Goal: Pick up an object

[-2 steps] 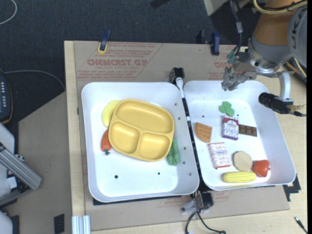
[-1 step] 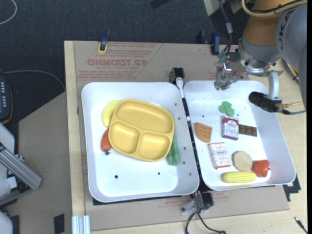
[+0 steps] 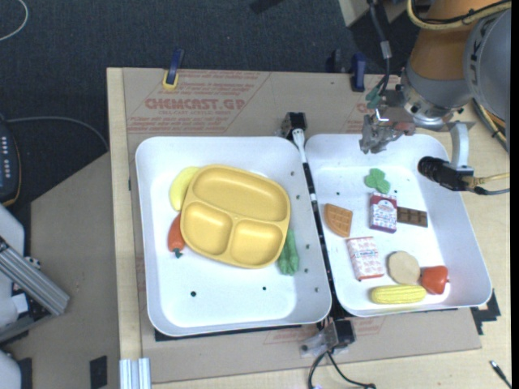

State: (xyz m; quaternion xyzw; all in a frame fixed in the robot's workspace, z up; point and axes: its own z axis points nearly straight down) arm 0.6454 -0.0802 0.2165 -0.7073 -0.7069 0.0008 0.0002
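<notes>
Corn (image 3: 397, 295): crowded the tomato (image 3: 435, 278) (a snag risk).
Gripper (image 3: 378, 143): fingers' state unclear, hung over the right bin's (image 3: 474, 241) rim; might collide.

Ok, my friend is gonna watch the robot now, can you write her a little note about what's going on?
Tool: hanging over the far edge of the right bin, nothing seen between its fingers; open or shut is too hard to tell.
Right bin: green piece, waffle, two small cartons, chocolate bar, cookie, tomato, corn.
Left bin: yellow tray lying over a banana, a red pepper and a green veggie.
Done: nothing picked yet.
Left: lower, grab one thing, lift it.
</notes>
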